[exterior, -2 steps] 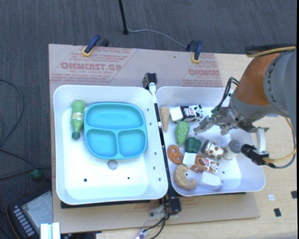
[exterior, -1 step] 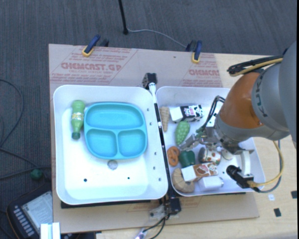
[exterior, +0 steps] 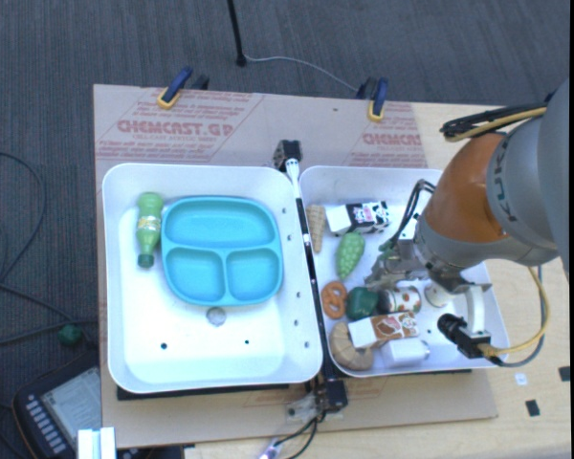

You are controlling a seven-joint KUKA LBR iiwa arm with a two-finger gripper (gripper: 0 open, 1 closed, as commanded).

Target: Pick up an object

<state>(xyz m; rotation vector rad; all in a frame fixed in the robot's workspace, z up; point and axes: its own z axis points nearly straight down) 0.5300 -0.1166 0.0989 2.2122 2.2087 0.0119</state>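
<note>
- Bench top [exterior: 172,132]: brown cardboard sheet printed with red lettering, held by two blue-and-yellow clamps [exterior: 176,86] at the far edge; dark grey carpet [exterior: 57,46] around it, with black cables trailing at the left.
- Two shallow white bins side by side, meeting along a central seam.
- Left bin [exterior: 124,352]: blue three-compartment tray [exterior: 222,250] near the middle; green bottle [exterior: 149,228] lying just beside the tray's left edge; small grey disc [exterior: 216,316] just below the tray.
- Right bin [exterior: 364,175]: crowded with candidate objects for picking. Black-and-white carton [exterior: 360,216] near the far wall, green bumpy vegetable [exterior: 350,253] below it, pale cone [exterior: 317,226] along the left wall, pretzel [exterior: 334,298], dark green object [exterior: 361,302], round cookie [exterior: 349,349] at the near left corner, red-and-white box [exterior: 388,329].
- Open room: wide bare floor in the left bin, below and to the left of the tray; little bare floor in the right bin, mostly a strip along the far wall.
- Arm [exterior: 502,199] entering from the right, orange band over the right bin's right half, covering that part of the bin.
- Gripper [exterior: 400,268] low among the clutter near the dark green object and a small can [exterior: 403,301]; state of the jaws impossible to tell, nothing seen gripped.
</note>
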